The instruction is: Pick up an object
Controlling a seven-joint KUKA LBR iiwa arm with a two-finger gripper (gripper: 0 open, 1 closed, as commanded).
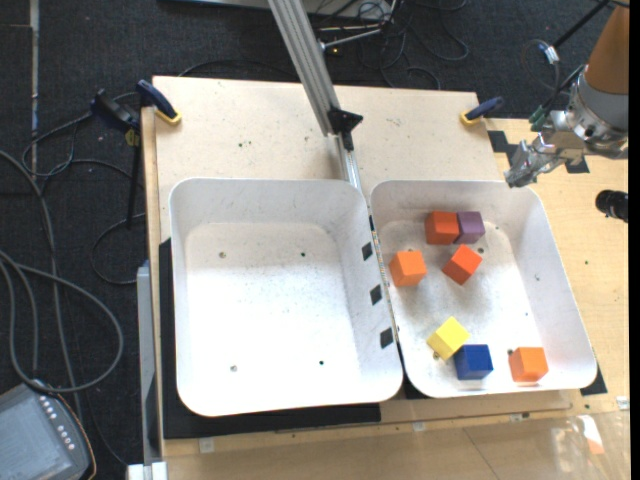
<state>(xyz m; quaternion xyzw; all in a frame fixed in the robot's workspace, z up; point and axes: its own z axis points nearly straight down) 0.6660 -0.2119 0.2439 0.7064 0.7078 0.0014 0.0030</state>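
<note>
The right bin [560, 278] holds several small blocks. An orange-red block [441, 227] touches a purple block [470, 226] near the bin's far side. A red block [463, 263] and an orange block [408, 267] lie just in front of them. Toward the near side sit a yellow block [448, 337], a blue block [473, 361] and another orange block [528, 364]. My gripper [524, 171] hangs at the far right corner of the right bin, above its rim and apart from all the blocks. Nothing shows between its tips.
The left bin [200, 268] stands beside the right one. A slanted metal rail [305, 48] runs from the top down to the gap between the bins. Yellow-blue clamps [160, 103] [482, 110] grip the board's far corners. Cables lie on the dark floor.
</note>
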